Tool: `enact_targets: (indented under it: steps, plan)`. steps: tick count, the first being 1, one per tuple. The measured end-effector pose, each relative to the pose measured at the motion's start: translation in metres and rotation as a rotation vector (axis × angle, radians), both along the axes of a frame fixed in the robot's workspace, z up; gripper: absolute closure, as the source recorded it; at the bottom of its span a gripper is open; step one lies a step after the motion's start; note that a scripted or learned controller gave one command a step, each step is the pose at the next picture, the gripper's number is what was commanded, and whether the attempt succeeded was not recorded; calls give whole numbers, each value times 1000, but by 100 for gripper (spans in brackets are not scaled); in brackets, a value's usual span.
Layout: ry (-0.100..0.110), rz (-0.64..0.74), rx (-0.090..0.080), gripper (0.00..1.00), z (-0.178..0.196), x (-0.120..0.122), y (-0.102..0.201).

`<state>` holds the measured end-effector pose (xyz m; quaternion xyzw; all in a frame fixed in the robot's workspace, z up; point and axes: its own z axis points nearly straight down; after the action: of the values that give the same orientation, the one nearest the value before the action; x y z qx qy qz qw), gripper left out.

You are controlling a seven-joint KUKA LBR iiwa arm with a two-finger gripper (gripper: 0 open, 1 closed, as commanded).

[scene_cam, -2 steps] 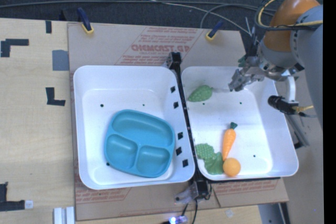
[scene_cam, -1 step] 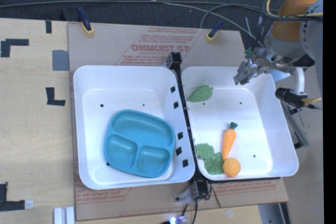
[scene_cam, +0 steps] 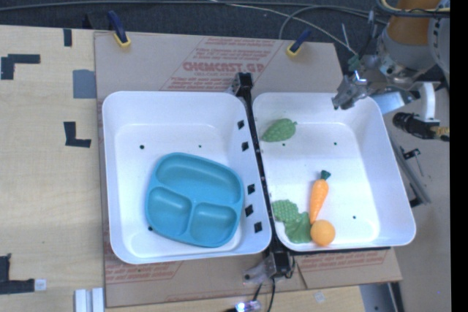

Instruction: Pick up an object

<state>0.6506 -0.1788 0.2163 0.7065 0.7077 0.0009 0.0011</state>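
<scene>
**Over the right bin's far corner, the claw hangs apart from the toys**

At the far right corner of the right bin (scene_cam: 395, 179), the gripper (scene_cam: 345, 100) sits just above the rim, at the end of the grey arm (scene_cam: 409, 33) with its orange band, which comes in from the right. Whether the claw is spread or closed cannot be told from this slanted view; nothing can be seen between its tips.

The things it could take lie well away from it. A carrot (scene_cam: 318, 199) with a green top rests in the near half of the right bin, pointing roughly toward the far wall. Touching its lower end is an orange ball (scene_cam: 322, 232). Just left of these, against the near left corner, lies a green leafy piece (scene_cam: 290, 218). A second green leaf (scene_cam: 278, 131) lies near the far left side of the same bin, closer to the claw than the carrot yet still clearly apart from it.

In the left bin (scene_cam: 117, 157) a blue divided plate (scene_cam: 194, 199) lies flat. Both bins rest on a cardboard sheet (scene_cam: 219, 62) held by clamps (scene_cam: 117, 29).
</scene>
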Motion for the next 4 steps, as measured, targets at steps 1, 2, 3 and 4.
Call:
enact_targets:
  steps: [1,2,3,4]
  plan:
    - [4,3,2,100,11,-10,56]
    - [5,2,0,100,-1,-22,106]
    - [5,5,2,100,10,-38,159]
    - [6,4,1,100,12,-47,202]
